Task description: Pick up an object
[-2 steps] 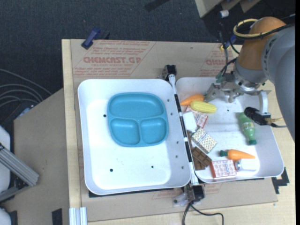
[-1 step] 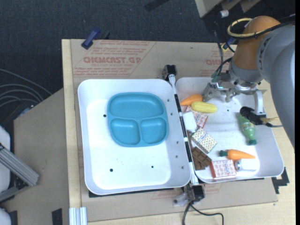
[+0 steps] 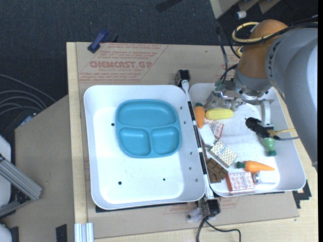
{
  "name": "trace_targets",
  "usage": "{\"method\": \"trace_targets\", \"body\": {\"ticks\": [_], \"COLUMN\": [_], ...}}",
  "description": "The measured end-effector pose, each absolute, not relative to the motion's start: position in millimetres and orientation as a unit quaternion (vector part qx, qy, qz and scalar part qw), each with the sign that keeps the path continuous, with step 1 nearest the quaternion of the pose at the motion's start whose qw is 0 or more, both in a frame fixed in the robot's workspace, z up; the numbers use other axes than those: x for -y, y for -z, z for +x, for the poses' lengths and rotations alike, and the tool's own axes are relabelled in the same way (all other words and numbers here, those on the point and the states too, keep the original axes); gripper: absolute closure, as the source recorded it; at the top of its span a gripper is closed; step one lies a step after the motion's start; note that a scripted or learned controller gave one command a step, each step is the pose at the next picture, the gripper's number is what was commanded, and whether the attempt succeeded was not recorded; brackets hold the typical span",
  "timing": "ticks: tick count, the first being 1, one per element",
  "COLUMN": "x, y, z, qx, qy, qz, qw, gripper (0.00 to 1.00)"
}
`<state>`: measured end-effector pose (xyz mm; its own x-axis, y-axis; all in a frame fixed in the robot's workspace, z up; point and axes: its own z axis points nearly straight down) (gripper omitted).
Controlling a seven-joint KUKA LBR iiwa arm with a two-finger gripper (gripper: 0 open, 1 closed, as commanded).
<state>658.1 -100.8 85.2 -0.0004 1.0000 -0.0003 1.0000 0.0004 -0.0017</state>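
My gripper (image 3: 225, 98) hangs over the back left part of the right bin (image 3: 292, 173). Just in front of it, very close to it, lies a yellow corn cob (image 3: 220, 114); I cannot tell whether they touch. An orange carrot (image 3: 200, 116) rests against the bin's left wall beside the corn. Nearer the front lie a second carrot (image 3: 258, 166), a checkered packet (image 3: 223, 153), a brown chocolate bar (image 3: 216, 171), a red box (image 3: 240, 181), a white tube (image 3: 266, 177), a small green piece (image 3: 270, 146) and a red-and-white packet (image 3: 217, 130).
The left bin (image 3: 101, 150) holds a blue divided plate (image 3: 148, 127) toward its back. The arm's grey body and orange band (image 3: 257, 49) fill the upper right, above the right bin's back edge. A blue object (image 3: 97, 42) lies on the bench's far left corner.
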Motion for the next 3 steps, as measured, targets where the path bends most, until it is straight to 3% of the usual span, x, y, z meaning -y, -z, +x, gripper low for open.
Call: {"method": "trace_targets", "body": {"ticks": [1,2,3], "x": [101,101,100], "y": [-96,-95,-85], "z": [658.5,658.4,666.5], "qx": [0.707,0.707,0.707], "qy": [-0.0003,-0.0007,0.0001], "qz": [-0.707,-0.707,-0.707], "qw": [0.0,0.0,0.0], "gripper": [1.0,0.0,0.0]}}
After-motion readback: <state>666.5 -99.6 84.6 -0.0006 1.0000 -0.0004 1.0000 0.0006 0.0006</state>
